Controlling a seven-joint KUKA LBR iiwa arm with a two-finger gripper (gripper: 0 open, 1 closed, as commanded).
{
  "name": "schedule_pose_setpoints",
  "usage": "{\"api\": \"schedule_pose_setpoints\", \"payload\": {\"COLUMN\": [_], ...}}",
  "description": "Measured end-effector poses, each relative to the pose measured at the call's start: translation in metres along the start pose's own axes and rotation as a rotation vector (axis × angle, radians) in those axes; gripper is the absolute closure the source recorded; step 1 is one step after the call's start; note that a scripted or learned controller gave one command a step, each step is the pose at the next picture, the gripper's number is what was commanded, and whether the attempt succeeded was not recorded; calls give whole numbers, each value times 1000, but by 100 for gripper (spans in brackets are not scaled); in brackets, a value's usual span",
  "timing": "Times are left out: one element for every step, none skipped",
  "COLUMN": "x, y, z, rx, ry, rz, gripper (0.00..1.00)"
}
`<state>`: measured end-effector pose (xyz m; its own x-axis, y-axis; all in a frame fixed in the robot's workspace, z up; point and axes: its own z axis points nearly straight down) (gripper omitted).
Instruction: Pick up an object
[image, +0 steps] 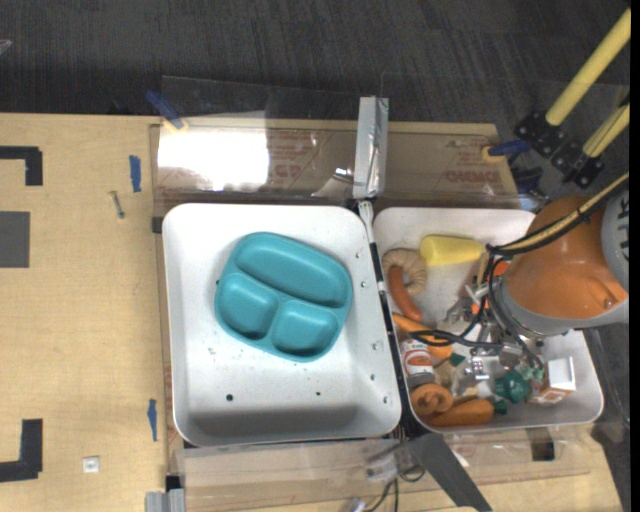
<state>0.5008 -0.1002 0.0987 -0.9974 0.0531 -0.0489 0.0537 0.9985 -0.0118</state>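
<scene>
Two white bins sit side by side on the bench. We see the left bin (200, 390) w/ a teal divided tray (283, 295) lying flat near its middle. The right bin (590, 395) holds a clutter of small objects: a yellow block (450, 250) near the back wall, a tan ring-shaped piece (397, 262) just left of it, an orange carrot-like piece (405, 300) along the left wall, another orange piece (462, 410) at the front, and a small white box (561, 374) at the right.

The arm (560, 275) enters from the right, its orange band over the right bin, and the gripper (488, 368) points down into the clutter. A small teal-green object (513, 388) lies just beside the gripper tip, approx. touching it on the front-right side; the orange piece at the front lies just below. We cannot tell whether the fingers are open or closed, nor whether anything sits between them, since wiring and clutter hide them.
</scene>
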Motion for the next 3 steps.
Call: {"api": "schedule_pose_setpoints", "payload": {"x": [-40, -19, -15], "y": [-35, 7, -2], "z": [-38, 7, 7], "rx": [-18, -16, -19], "ry": [36, 31, 27], "rz": [-337, -351, -340], "gripper": [0, 0, 0]}}
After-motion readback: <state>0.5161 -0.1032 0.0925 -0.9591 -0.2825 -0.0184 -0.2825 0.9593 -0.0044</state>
